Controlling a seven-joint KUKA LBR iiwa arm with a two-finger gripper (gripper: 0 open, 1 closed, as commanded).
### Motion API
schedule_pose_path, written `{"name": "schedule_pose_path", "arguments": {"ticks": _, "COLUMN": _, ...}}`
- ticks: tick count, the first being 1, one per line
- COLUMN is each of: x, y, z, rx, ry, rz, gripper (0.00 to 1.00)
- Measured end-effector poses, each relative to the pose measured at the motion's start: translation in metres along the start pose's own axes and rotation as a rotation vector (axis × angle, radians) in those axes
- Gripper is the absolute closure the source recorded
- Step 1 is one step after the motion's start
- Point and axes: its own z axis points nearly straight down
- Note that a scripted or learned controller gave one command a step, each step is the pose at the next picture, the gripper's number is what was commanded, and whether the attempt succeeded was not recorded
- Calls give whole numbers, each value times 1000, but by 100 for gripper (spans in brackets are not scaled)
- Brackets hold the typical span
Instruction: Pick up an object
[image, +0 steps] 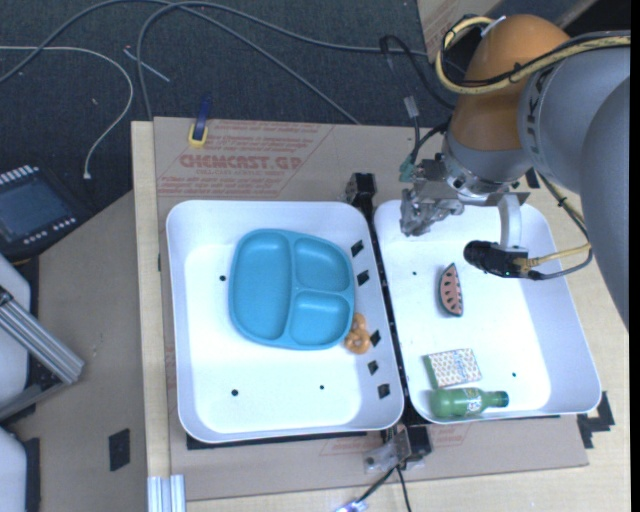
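Observation:
My gripper (418, 222) hangs over the far left corner of the right bin (560, 330), its fingers pointing down with nothing seen between them. A watermelon slice toy (451, 290) lies in the middle of that bin, below and right of the gripper. A small checkered box (452, 367) and a green bottle (468, 402) on its side lie at the bin's near edge. In the left bin (200, 330) rests a blue divided plate (292, 289) with a small orange-tan object (358, 337) beside its right rim.
A black cable connector (497, 259) hangs from the arm over the right bin, right of the gripper. Black clips line the divider between the bins. Cardboard lies beyond the bins, and loose cables run across the dark floor at the top.

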Motion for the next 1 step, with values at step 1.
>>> {"name": "schedule_pose_path", "arguments": {"ticks": 1, "x": 57, "y": 5, "z": -21, "rx": -1, "ry": 0, "rz": -1, "gripper": 100}}
